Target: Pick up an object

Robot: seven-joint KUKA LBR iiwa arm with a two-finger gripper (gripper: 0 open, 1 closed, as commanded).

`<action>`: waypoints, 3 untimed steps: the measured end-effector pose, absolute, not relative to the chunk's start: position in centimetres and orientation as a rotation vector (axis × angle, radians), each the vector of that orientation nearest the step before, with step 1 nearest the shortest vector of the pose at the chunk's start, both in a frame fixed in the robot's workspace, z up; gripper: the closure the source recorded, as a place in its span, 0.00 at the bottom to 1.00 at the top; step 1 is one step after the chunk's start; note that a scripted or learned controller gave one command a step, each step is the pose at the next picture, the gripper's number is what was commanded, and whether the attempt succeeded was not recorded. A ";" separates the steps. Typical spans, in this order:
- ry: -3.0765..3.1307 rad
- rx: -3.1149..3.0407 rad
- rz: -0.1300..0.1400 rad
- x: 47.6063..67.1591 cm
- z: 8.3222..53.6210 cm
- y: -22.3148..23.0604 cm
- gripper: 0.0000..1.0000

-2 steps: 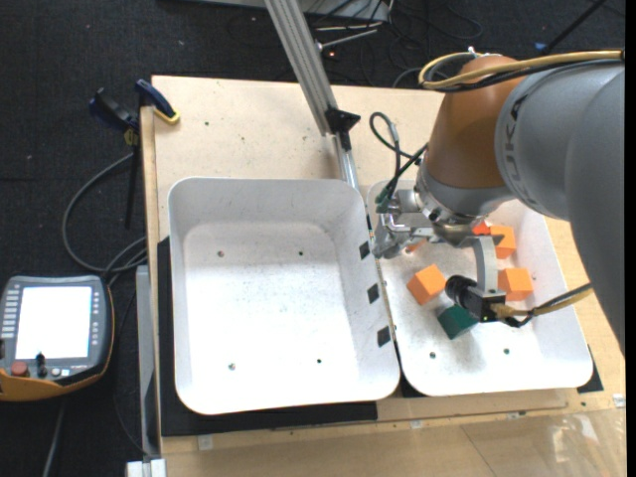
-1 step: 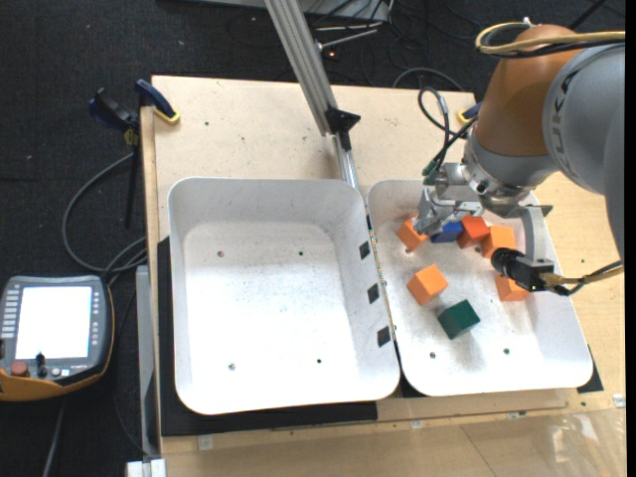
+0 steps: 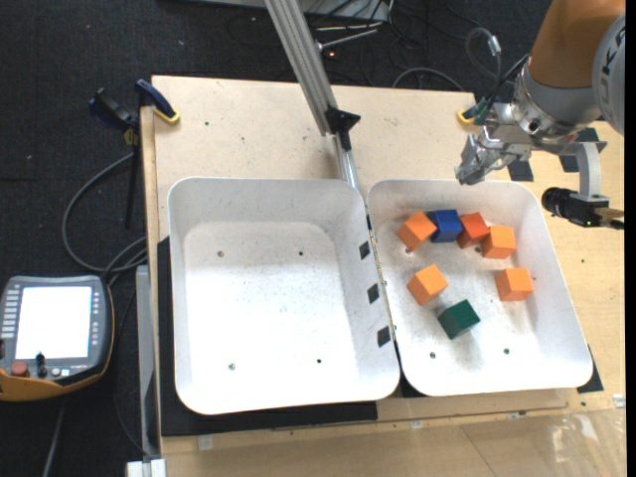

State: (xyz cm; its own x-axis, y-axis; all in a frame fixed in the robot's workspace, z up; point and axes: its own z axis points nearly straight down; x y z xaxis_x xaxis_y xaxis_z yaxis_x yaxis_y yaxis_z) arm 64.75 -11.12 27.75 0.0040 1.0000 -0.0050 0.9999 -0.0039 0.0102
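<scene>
In the camera view, the arm [image 3: 581, 38] is reaching in over the far edge of the right bin [image 3: 556, 351], and the gripper [image 3: 475, 170] is hanging above that bin's far rim, clear of everything inside; whether it is wide or narrow I cannot tell from this slant. The candidates for picking are all lying in the right bin: a blue cube [image 3: 446, 225] is sitting in the far row, touching an orange cube [image 3: 418, 230] on one side and a red-orange cube [image 3: 473, 228] on the other, with another orange cube [image 3: 499, 241] just beside that one. Nearer the bin's middle, an orange cube [image 3: 428, 283] and a dark green cube [image 3: 458, 318] are resting apart from the cluster, and one more orange cube [image 3: 515, 283] is lying toward the bin's outer wall. The loose cubes are probably the easier picks, since the crowded row is leaving little room for a clean grasp. The left bin [image 3: 199, 217] is sitting alongside, touching the right bin.
</scene>
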 end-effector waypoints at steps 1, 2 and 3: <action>2.223 2.218 -0.001 64.5 27.4 -10.7 0.00; 2.225 2.211 0.008 64.6 32.3 -7.4 0.00; 2.222 2.213 0.008 54.7 40.3 -5.6 0.00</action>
